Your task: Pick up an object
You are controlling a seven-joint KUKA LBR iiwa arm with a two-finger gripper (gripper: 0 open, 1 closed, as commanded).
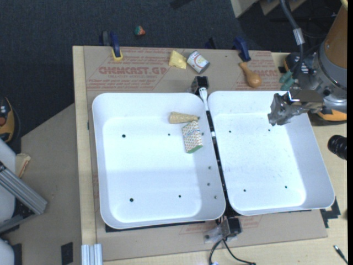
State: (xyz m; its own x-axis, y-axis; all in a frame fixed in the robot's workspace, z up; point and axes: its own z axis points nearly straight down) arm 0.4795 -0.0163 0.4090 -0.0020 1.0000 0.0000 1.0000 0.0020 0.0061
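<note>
In the left bin (110, 148) lie two objects near its far right corner: a tan, cone-like piece (182, 117) and, just below it, a green-and-white patterned packet (192, 136). My gripper (277, 116) hangs over the far right part of the right bin (309, 192), well apart from both objects. Nothing shows between its fingers.
Outside the bins, on the board's far edge, lie a yellow piece (177, 60), a small white box (198, 62) and an orange-brown wooden object (251, 74). Blue clamps (115, 44) hold the board. A black bracket (201, 84) sits between the bins.
</note>
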